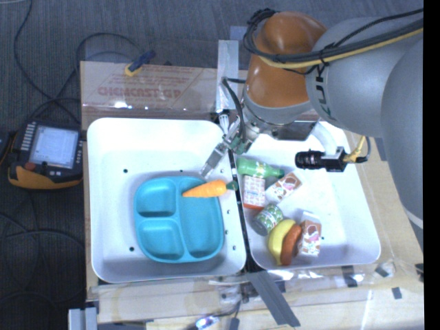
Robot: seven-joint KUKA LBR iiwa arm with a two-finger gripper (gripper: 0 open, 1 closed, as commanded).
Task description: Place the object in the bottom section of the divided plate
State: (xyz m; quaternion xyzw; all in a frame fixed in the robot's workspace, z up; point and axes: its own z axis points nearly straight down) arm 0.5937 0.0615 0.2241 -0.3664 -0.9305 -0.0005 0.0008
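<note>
An orange carrot [204, 190] lies across the upper right part of the blue divided plate [180, 249], over the top of its long right-hand section. The plate sits in the left white bin [110, 184] and has two smaller sections on its left side. My gripper [210, 168] reaches down and to the left from the orange wrist, and its tip is just above the carrot's thick end. Whether it touches the carrot cannot be told from this angle.
The right bin [350, 218] holds a green packet [258, 168], a red-and-white box [252, 192], two small cartons [284, 188], a green can [268, 218], a banana [278, 238] and a brown item [293, 242]. The divider between the bins runs right beside the plate. A handheld pendant [45, 153] lies at the far left.
</note>
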